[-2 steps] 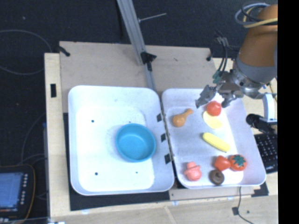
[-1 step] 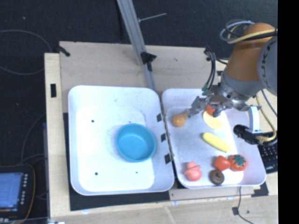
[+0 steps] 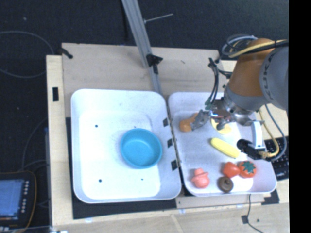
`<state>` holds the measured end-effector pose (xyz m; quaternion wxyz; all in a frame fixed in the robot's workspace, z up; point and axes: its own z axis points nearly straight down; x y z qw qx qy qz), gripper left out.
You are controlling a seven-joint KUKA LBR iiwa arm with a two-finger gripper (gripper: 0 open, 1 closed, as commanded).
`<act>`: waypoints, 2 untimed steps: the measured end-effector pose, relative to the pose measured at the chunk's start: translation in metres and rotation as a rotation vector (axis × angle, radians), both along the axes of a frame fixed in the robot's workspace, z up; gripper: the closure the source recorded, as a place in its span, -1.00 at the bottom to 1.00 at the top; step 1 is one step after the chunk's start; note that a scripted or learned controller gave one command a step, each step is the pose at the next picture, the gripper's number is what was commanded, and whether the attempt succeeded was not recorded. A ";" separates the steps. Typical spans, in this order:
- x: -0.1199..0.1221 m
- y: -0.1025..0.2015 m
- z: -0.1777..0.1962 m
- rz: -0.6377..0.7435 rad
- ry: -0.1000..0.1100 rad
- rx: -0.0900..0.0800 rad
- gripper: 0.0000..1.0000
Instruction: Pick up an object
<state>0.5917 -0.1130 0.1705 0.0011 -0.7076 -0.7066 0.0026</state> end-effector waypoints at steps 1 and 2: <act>-0.006 -0.011 -0.051 0.000 0.001 0.000 -1.00; -0.003 -0.010 -0.034 -0.005 -0.009 0.003 1.00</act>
